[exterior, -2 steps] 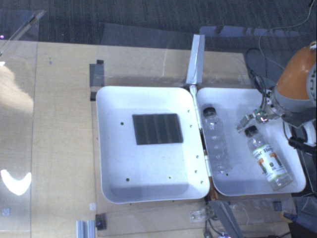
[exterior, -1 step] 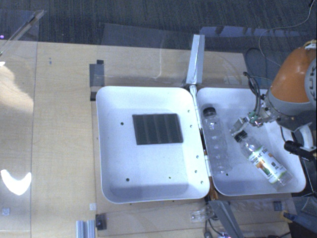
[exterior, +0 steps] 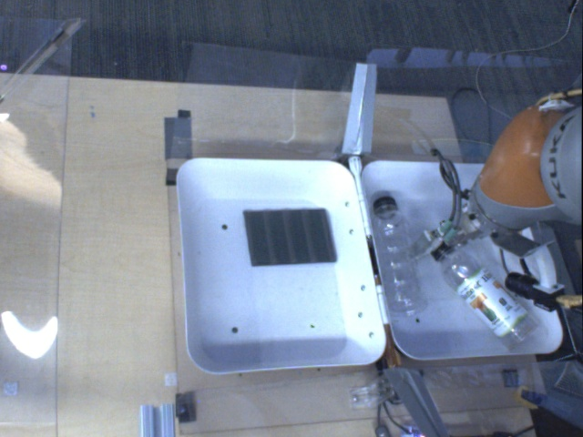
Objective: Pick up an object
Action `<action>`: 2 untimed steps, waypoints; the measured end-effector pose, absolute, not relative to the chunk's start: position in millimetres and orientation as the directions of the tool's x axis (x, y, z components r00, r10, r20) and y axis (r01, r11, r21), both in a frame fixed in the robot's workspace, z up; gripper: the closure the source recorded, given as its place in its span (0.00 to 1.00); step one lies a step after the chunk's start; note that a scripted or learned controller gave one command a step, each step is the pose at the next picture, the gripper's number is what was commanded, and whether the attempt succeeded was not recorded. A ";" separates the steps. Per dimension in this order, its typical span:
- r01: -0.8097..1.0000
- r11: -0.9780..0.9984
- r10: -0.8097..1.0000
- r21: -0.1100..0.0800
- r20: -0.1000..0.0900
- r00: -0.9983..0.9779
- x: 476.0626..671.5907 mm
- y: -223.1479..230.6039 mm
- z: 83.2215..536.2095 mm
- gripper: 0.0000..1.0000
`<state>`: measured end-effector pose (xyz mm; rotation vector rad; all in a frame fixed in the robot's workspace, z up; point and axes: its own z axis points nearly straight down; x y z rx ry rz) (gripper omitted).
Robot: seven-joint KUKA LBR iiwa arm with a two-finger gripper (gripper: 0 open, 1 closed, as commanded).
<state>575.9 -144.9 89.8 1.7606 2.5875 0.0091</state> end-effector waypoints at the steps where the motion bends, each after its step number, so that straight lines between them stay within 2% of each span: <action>1: 0.917 0.398 0.917 0.010 -0.010 -0.398 593.2 -142.7 89.8 0.00; 2: 0.866 0.500 0.866 0.006 -0.007 -0.500 614.9 -141.8 97.1 0.00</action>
